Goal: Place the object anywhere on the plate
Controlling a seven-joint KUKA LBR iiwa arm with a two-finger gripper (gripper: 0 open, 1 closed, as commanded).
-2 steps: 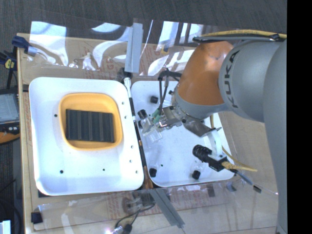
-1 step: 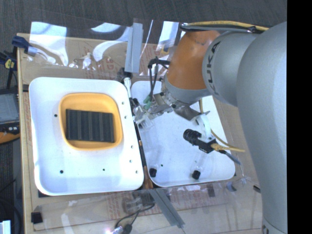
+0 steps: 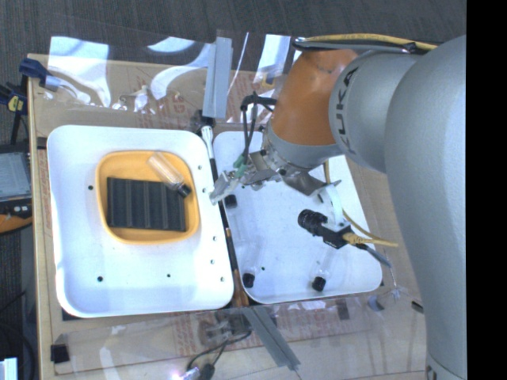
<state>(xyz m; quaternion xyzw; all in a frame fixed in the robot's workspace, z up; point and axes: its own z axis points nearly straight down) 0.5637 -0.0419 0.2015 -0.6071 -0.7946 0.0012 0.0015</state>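
The gripper (image 3: pixel 231 182) hangs over the bins' shared edge; whether its fingers are apart, I cannot tell. Left of them, a bottle (image 3: pixel 169 169) lies on the plate (image 3: pixel 107 172).

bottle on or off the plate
On. The clear bottle lies on its side at the yellow plate's upper right, overlapping its dark ridged centre.

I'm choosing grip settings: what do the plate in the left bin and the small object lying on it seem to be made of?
The plate looks like matte yellow-orange plastic with a dark ribbed insert, showing no glare. The object seems to be clear glass or plastic with a dark cap: the plate's colour shows through it, like a small vial. The left bin looks like glossy white plastic.
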